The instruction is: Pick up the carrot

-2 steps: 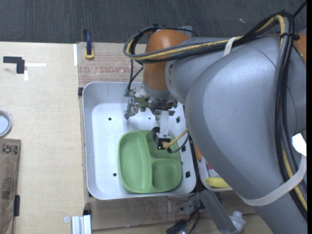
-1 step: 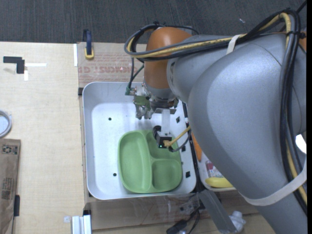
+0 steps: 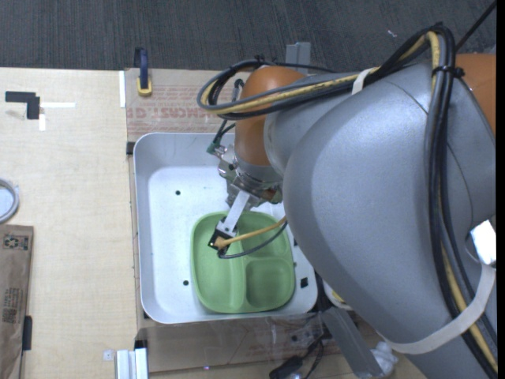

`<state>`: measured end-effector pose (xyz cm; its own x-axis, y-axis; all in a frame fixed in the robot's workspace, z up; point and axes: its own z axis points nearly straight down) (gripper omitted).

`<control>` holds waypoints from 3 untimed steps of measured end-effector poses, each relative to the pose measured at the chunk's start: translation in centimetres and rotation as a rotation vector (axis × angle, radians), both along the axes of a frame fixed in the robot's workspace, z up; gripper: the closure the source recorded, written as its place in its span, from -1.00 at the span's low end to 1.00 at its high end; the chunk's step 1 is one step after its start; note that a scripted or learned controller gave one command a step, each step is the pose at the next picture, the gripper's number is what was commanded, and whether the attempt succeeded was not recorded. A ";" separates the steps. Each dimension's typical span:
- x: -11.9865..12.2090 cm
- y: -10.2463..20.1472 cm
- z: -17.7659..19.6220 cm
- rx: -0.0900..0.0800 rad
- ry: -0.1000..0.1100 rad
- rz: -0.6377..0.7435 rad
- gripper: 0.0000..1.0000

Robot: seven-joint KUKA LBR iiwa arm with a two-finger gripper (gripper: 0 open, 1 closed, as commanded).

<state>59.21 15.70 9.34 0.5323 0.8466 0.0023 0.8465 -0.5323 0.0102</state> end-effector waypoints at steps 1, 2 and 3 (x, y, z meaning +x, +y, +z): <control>0.4 -3.1 0.0 0.006 -0.007 -0.526 1.00; -0.8 -5.5 0.3 0.018 -0.014 -0.790 1.00; -7.6 -6.0 9.7 0.003 0.012 -0.642 1.00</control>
